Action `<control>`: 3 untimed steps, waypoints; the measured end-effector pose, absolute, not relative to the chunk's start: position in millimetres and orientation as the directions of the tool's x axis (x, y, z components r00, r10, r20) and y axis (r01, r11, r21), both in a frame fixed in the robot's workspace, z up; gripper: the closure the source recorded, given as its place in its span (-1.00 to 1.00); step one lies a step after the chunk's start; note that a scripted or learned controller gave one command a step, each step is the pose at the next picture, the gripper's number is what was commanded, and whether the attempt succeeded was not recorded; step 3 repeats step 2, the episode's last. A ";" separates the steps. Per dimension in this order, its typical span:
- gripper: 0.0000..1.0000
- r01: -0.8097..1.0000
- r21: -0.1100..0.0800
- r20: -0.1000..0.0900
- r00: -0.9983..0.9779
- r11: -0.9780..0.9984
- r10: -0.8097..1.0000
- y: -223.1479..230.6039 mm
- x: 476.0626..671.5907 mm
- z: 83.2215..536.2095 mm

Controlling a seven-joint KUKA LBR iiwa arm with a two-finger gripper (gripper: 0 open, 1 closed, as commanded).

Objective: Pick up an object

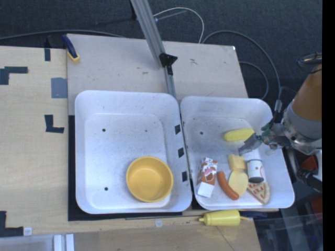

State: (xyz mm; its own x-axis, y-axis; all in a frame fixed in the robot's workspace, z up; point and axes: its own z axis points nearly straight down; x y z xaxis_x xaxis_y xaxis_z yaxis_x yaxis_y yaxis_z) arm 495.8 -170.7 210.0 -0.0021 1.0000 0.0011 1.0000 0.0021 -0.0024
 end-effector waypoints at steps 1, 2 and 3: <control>-1.00 1.000 -0.002 0.001 -0.002 0.002 1.000 -170.8 495.8 210.1; -1.00 1.000 -0.008 0.002 -0.002 0.002 1.000 -159.9 490.5 155.0; -1.00 1.000 -0.008 0.002 -0.002 0.002 1.000 -159.9 490.5 155.0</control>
